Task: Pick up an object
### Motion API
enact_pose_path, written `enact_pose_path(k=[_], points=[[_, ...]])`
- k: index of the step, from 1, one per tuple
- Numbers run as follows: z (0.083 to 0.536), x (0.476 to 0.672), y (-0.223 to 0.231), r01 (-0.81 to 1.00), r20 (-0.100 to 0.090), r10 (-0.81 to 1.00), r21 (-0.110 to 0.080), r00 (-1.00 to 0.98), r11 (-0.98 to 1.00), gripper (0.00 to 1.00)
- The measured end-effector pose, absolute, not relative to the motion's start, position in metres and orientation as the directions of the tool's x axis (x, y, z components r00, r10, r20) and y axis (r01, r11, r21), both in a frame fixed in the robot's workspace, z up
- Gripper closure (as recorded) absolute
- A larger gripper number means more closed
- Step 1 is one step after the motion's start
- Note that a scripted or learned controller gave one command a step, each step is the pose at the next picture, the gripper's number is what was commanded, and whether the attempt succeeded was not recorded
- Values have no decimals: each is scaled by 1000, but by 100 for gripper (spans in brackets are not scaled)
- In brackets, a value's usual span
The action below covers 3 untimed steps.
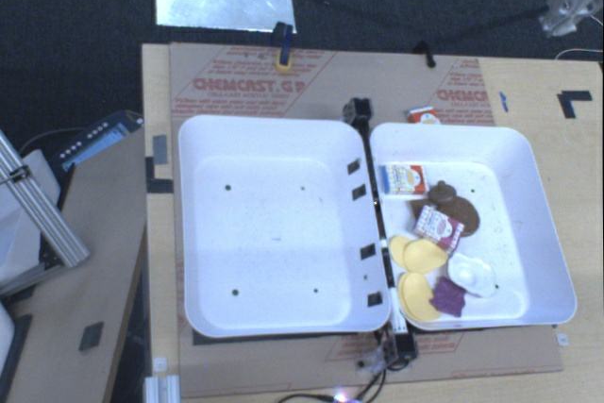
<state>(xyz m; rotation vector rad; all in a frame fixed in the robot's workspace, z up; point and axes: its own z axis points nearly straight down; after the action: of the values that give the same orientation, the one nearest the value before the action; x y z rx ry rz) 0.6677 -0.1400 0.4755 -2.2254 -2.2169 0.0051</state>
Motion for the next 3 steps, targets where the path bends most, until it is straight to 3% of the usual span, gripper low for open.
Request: enact_pose_path(k=[1, 2, 3], points=[[470, 668, -211, 1000, -3, 1000, 2, 5, -5, 100], [524, 669, -203, 1000, -3, 1000, 8, -6, 6, 100], [332, 661, -179, 1000, 4, 1000, -13, -3, 3, 100]])
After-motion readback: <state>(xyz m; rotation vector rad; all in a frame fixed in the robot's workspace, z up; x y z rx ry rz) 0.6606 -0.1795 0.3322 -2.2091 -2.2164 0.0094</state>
